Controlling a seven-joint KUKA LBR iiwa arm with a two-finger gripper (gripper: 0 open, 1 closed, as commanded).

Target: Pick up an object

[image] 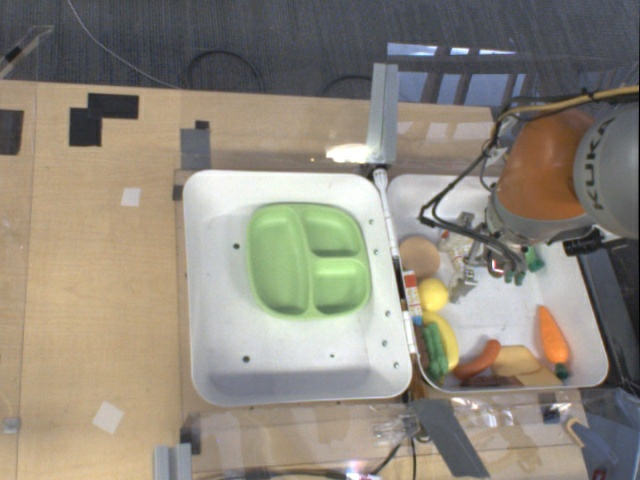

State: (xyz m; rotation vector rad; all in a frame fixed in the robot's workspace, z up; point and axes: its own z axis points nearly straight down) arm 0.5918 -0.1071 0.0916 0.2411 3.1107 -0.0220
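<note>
Where the wooden bench (90, 298) ends (far side), dark carpet (250, 18).

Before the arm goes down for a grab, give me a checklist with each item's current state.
1. Gripper is over the right bin, where the objects lie: ok.
2. Something is between the fingers already: cannot tell.
3. Targets are in reach below: the brown egg-shaped item and yellow lemon lie just left of the gripper: ok.
4. Target stands apart from its neighbours: not ok for the lemon, which touches the pile at the bin's left wall; ok for the carrot, which lies alone.
5. Green divided tray sits in the left bin, away from the arm: ok.
</note>
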